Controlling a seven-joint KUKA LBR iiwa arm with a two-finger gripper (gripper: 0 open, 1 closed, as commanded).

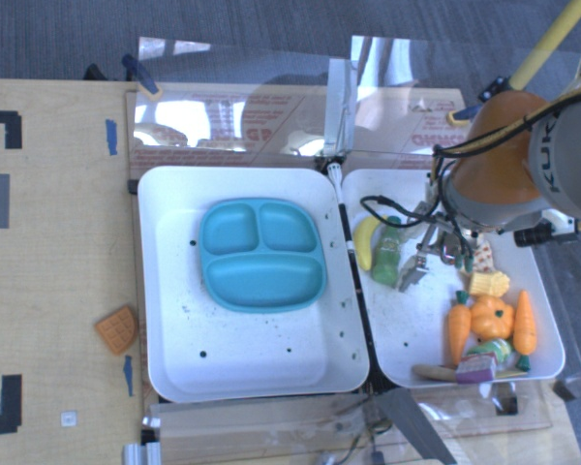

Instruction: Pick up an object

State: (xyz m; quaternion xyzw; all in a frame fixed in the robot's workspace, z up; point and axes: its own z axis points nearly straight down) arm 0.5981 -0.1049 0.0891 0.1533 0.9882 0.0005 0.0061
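One pincer [428, 260] above green toy [386, 257]

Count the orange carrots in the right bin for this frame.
2. One carrot lies left of the small pumpkin, the other carrot right of it, both near the right bin's front right corner. More could be hidden under the arm.

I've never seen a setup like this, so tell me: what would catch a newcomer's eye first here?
Probably the bright blue divided plate lying in the middle of the left bin. Next, the grey arm with its orange band, reaching in from the right with its claw low over the right bin, close to a green toy. A heap of orange toy vegetables crowds that bin's right side.
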